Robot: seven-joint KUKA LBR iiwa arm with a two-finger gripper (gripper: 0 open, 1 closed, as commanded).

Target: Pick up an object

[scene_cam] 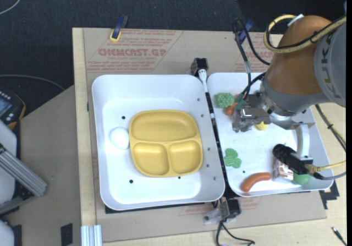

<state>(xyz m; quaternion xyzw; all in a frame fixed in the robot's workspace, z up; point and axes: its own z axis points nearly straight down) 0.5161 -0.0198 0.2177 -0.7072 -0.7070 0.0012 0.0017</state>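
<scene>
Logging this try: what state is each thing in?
Yellow tray: upright in left bin.
White ball: beside tray.
Sausage: lying in right bin.
Green pieces: loose in right bin.
Gripper: low over right bin.

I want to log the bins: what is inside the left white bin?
Inside the left bin lie a yellow divided tray and a white ball touching its left side. What the tray covers cannot be seen.

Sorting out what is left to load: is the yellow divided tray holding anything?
Empty: all three compartments of the yellow tray show bare yellow; the white ball lies beside it.
</scene>
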